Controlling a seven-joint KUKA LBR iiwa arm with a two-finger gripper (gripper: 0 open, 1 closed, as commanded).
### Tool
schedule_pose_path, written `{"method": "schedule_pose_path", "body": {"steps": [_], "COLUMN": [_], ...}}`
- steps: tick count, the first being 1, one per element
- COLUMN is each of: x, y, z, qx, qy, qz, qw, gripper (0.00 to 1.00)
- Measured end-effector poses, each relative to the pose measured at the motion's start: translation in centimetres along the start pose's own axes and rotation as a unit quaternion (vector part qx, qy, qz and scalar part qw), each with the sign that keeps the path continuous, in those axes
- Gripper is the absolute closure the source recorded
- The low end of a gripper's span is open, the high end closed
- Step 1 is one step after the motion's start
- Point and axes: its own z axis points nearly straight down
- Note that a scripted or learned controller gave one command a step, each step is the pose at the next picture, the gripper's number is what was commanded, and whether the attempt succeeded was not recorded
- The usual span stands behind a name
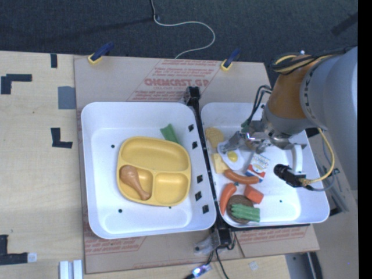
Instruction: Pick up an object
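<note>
We read the pick as not yet completed. The gripper (240,146) sits low over the right bin (311,211), in the centre-right of the frame, and no object is visible between its fingers. From this slanted overhead view we cannot tell whether the jaws are open or closed, since the wrist and its fittings hide them.

Candidate objects are all at rest in the bins. In the right bin, a cluster of toy food lies just left of and below the gripper:

- a pale yellow piece (214,136) near the bin's upper left corner;
- a sausage (242,177) lying across the middle;
- a carrot (227,197) below it;
- a small red, white and blue packet (256,171) (its label is too small to read);
- a dark round item with a green piece on top (242,210) at the bin's lower edge.

In the left bin (96,202), a yellow divided plate (168,156) holds a drumstick (135,181), and a green piece (171,134) lies at the plate's upper edge.

Remaining, in our judgement: secure a grasp on one item and lift it clear of the bin. The nearest items are the yellow pieces beside the gripper; close packing there may cause a missed or double grasp.
</note>
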Motion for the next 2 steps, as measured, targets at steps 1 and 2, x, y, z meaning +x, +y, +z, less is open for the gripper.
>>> {"method": "schedule_pose_path", "body": {"steps": [1,2], "x": [0.0,0.6], "y": [0.2,0.8], "z": [-1.4,-7.4], "qx": [-0.004,-0.001], "qy": [0.0,0.0], "qz": [0.0,0.0], "qw": [1.0,1.0], "gripper": [1.0,1.0]}}
